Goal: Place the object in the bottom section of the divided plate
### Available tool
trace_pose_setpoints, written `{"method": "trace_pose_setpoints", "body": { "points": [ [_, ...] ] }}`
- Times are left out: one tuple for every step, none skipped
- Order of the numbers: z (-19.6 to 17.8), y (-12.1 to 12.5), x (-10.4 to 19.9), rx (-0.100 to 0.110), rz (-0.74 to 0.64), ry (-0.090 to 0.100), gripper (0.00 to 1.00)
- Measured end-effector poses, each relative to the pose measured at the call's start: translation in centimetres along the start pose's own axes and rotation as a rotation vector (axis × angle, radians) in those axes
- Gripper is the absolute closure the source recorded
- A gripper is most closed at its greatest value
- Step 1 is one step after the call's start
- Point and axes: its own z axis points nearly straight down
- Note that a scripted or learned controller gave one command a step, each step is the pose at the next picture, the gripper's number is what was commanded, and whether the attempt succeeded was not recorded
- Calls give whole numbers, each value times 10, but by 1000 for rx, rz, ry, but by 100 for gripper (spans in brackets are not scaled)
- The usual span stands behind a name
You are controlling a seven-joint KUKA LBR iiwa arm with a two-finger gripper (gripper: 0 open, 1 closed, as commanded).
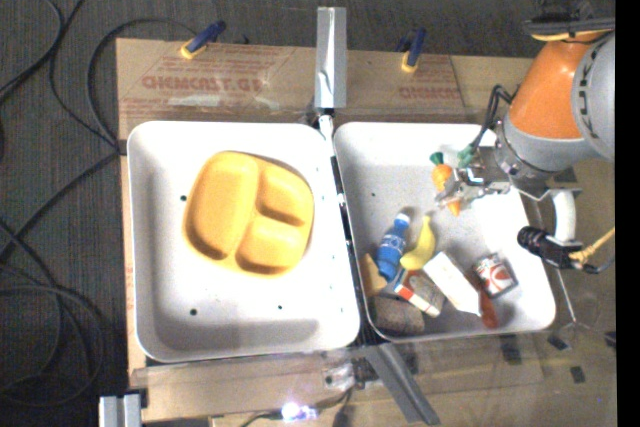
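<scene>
Nearest the lens, at the near edge of the right bin (545,310), sits the clutter: a brown lump (400,317), a white block (455,283), a small red can (494,275), a banana (422,245) and a blue bottle (395,237). None of it is disturbed by me at this moment.

My gripper (462,177) hangs over that bin's far half, well beyond the banana and toward the arm side. A small carrot (443,179), orange with a green top, shows right at its tip. It appears to sit between my fingers, though the view is small and I judge that rather than confirm it. I read the fingers as closed on the carrot, lifted clear of the bin floor or nearly so.

The plate (250,212), yellow and divided, lies in the left bin (150,315), across the central divider from the carrot and well apart from it. All its sections look bare. The bottom section (265,250) is the one on the plate's near side.

Assessment: the pick seems made, but nothing is delivered. What remains is the carry across the divider to the plate, the descent over its near section, and the release. The hold looks slight, at the tip only, so a slip during the crossing is the main risk I would note.
</scene>
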Motion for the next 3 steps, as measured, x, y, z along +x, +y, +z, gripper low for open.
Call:
{"method": "trace_pose_setpoints", "body": {
  "points": [
    [-12, -33, 80, 0, 49, 4, 100],
    [-43, -25, 142, -1, -147, 2, 100],
    [-39, 13, 235, -1, -264, 2, 100]
  ]
}}
